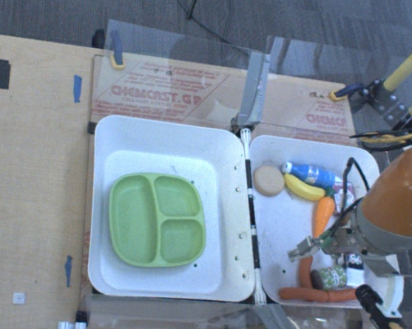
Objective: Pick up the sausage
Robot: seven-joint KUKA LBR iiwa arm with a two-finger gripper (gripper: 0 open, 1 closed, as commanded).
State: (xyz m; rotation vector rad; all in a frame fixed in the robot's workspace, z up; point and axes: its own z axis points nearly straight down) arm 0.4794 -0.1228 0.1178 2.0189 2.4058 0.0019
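The sausage (318, 294), long and reddish-orange, lies flat along the near wall of the right bin (287, 230). A shorter reddish piece (304, 271) stands just above its left half. My gripper (324, 249) hangs over the right side of that bin, a little beyond the sausage and above a small green-labelled can (330, 277). The arm's grey and orange wrist (402, 203) hides the bin's right edge. Nothing shows held in the gripper.
An orange carrot (323, 215), a yellow banana (304, 188), a blue bottle (311, 172) and a round tan bun (268, 179) lie at the back of the right bin. The left bin (112, 141) holds a green divided plate (157, 220).
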